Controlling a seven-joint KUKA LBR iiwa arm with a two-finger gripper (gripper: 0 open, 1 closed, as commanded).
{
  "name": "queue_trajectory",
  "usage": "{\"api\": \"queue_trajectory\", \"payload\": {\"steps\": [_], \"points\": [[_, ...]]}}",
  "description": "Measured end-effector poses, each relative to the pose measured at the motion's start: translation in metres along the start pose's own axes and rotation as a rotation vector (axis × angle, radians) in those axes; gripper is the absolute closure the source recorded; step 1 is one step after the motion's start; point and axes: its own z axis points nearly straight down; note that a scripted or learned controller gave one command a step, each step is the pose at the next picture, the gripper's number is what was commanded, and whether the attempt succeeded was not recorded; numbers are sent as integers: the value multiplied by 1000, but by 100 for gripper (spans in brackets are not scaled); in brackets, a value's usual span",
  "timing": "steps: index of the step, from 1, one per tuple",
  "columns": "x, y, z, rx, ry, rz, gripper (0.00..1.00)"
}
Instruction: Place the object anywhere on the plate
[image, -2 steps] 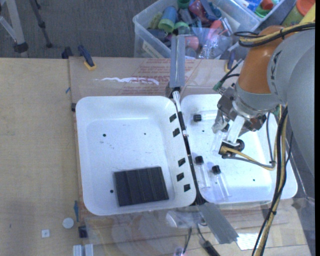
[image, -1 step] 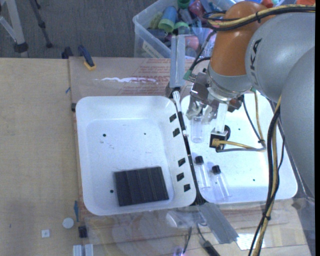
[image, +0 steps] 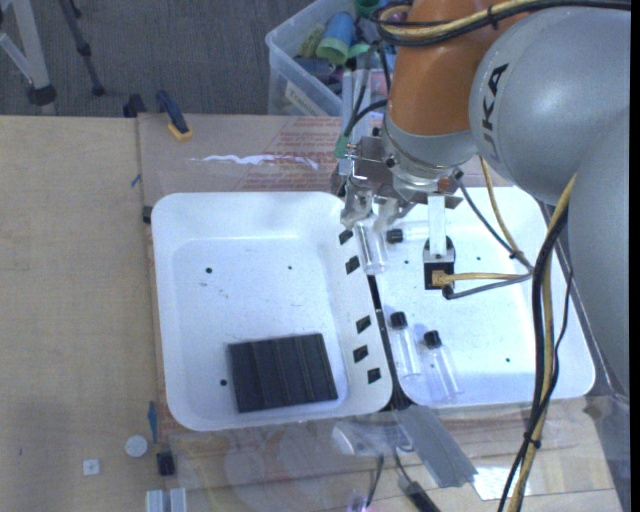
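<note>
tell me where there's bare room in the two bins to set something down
Left bin: bare floor behind and left of the dark ridged plate. Right bin: crowded near the divider, where the gripper hangs over clear tubes; its far right floor looks free.

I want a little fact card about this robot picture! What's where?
arm: grey with an orange band, reaching in from the right
gripper: hanging over the seam between the two bins, at the right bin's left edge
between the fingers: nothing seen
left bin: white, shallow
dark ridged plate: lying flat near the left bin's front edge
right bin: white, beside the left one
clear tubes with black caps: lying in the right bin, near its front left
plate's top: nothing on it yet
</note>
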Motion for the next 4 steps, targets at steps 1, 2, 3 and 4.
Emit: {"api": "queue_trajectory", "payload": {"steps": [1, 2, 3, 4], "points": [[53, 35, 3, 1, -1, 116, 100], [97, 16, 16, 5, -2, 394, 100], [124, -31, -30, 0, 1, 889, 100], [131, 3, -29, 0, 2, 841, 100]]}}
